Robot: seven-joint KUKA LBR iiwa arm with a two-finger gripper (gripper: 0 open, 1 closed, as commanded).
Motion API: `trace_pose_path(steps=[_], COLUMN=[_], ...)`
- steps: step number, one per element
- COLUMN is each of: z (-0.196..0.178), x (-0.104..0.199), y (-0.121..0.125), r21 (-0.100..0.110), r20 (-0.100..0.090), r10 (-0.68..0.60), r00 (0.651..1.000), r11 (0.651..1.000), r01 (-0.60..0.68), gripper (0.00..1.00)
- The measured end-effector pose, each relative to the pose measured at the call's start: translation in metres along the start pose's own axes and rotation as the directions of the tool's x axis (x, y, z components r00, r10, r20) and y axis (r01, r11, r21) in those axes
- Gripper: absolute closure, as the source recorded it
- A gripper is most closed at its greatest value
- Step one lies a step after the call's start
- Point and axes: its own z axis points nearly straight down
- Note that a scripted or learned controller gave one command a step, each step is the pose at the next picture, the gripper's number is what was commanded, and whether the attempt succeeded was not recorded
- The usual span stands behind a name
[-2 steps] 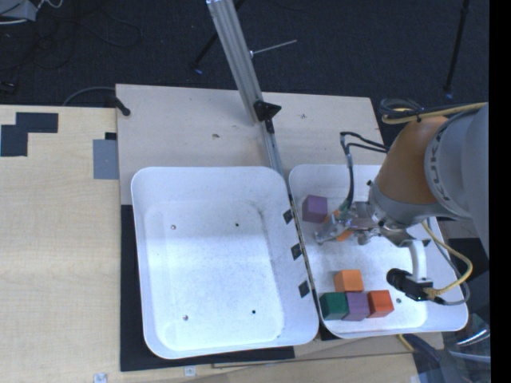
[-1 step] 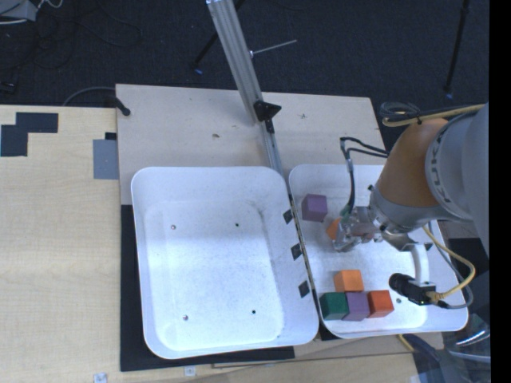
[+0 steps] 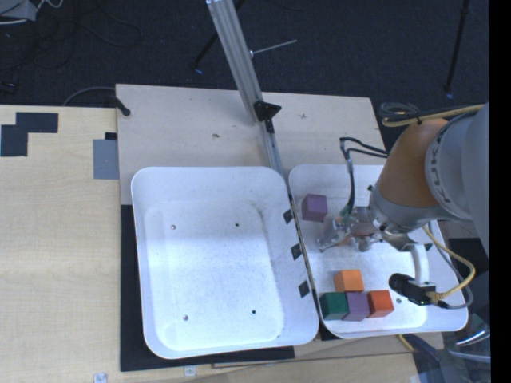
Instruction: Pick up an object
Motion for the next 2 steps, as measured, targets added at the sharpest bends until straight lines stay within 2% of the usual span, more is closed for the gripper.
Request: trace_pose_path(steps=[1, 2], z=[0.013, 0.012], x=[0.003, 0.009], y=[0.076, 0.039], r21=[0.008, -0.005], r20=[0.002, 0.002], r10=[0.001, 0.006], r00=[1.0, 1.0], r11=[1.0, 1.0], r01=[-0.001, -0.006], gripper=[0.0, 0.0])
